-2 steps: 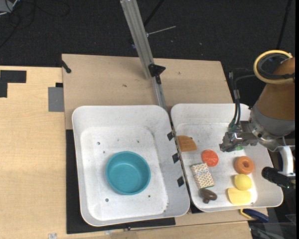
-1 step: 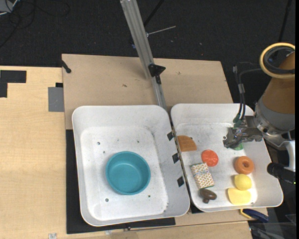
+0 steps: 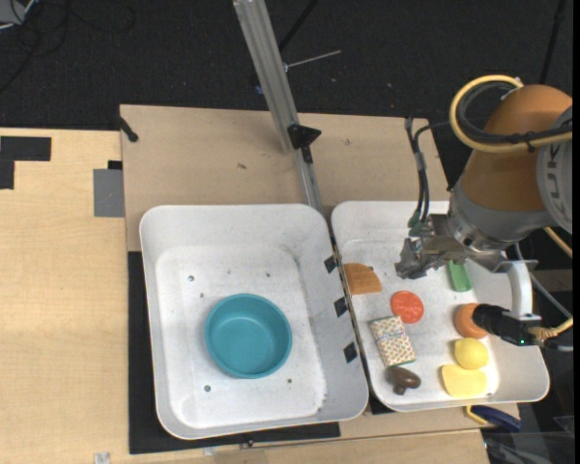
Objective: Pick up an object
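Left bin (image 3: 164,259): one bowl (image 3: 248,333), set toward the front. Right bin (image 3: 367,222): small items clustered together; a patterned box (image 3: 392,340) is placed centrally, a round ball (image 3: 407,306) just behind it.

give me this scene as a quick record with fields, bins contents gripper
left bin: one teal bowl
right bin: tan piece, red round item, patterned box, dark brown item, green item, orange item, yellow ball, yellow piece
gripper: over the right bin, above the red round item
held object: none seen
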Robot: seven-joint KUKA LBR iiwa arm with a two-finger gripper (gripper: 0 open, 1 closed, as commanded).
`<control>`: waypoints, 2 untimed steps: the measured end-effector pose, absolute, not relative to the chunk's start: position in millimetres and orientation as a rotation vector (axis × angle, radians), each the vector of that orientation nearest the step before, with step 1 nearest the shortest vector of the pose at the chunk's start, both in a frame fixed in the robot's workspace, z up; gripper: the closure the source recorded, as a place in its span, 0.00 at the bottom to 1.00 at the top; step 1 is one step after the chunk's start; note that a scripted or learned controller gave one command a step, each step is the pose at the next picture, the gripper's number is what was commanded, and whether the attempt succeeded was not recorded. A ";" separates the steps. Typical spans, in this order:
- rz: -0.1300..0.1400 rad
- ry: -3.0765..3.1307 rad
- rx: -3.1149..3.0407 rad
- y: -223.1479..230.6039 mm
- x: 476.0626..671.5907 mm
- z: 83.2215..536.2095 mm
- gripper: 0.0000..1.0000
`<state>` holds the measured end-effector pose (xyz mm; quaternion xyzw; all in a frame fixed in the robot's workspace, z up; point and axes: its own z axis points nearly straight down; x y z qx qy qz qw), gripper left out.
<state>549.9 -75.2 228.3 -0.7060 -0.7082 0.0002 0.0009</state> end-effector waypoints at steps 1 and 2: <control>0.000 -2.225 -2.216 -19.5 567.5 223.0 1.00; 0.002 -2.224 -2.218 31.3 597.7 219.8 1.00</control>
